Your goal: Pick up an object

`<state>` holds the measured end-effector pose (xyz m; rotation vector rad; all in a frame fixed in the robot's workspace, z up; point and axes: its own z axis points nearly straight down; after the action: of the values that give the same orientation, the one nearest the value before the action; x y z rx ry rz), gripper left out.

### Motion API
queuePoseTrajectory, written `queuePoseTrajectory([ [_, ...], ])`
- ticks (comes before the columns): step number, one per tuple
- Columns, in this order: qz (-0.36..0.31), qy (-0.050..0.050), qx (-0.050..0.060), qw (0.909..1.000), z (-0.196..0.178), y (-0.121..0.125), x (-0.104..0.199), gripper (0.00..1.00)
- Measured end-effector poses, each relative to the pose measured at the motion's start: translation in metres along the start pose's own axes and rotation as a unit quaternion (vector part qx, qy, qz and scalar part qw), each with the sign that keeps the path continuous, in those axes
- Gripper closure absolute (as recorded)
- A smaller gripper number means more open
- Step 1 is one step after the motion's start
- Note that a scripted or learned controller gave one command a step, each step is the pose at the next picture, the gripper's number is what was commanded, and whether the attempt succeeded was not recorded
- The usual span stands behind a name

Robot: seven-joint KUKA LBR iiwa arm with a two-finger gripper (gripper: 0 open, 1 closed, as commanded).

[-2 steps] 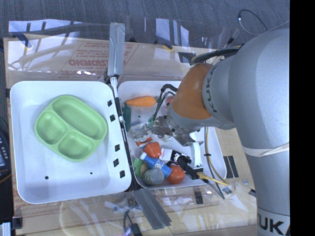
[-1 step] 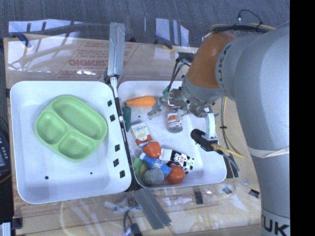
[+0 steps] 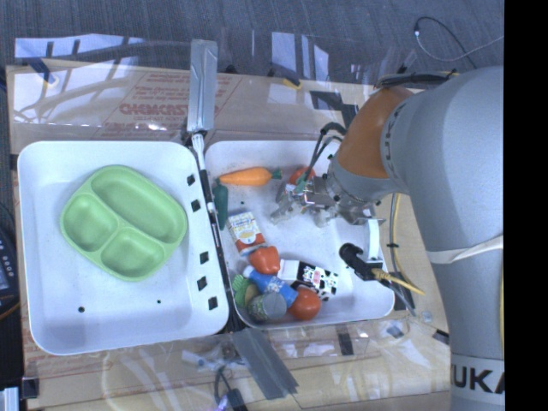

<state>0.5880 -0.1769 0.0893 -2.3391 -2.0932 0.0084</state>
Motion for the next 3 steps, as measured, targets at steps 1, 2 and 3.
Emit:
queuePoseTrajectory([
  [1,-0.002,0.001,0.004,1.0000,0.000,0.065,0.001,0.00],
  [2,-0.006,0.002,0.015,0.9999,-0.003,0.061,0.003,1.00],
  [3,0.062,0.001,-0.001,0.9981,-0.126,0.066,0.027,1.00],
])
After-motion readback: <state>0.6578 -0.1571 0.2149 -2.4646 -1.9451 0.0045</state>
